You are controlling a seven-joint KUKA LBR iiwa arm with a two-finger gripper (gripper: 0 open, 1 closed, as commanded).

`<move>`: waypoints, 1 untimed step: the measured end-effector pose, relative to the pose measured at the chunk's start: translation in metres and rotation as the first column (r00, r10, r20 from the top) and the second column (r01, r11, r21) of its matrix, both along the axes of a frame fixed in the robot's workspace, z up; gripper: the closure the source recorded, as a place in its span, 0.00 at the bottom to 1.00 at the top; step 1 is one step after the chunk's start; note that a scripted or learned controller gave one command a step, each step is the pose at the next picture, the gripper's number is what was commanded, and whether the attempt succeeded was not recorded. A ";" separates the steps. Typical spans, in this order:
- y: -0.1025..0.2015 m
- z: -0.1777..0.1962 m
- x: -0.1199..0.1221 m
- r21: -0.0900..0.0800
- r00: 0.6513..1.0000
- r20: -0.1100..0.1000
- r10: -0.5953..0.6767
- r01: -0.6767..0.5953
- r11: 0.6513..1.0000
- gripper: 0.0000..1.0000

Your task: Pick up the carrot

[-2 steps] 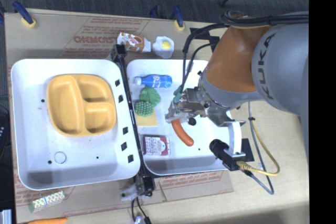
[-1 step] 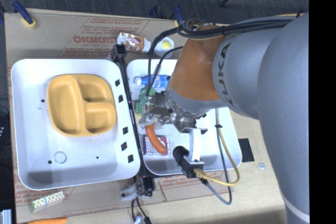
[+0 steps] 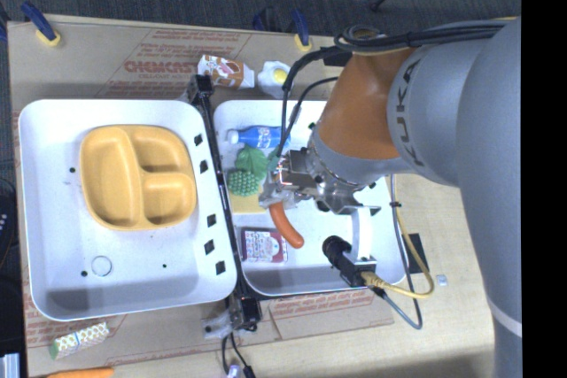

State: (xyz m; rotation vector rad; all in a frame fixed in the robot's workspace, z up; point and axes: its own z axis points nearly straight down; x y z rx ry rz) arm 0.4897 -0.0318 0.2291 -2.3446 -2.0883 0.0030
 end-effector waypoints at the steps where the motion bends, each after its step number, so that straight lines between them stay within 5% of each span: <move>1: 0.007 0.051 -0.013 0.001 0.992 0.000 -0.130 0.130 0.992 1.00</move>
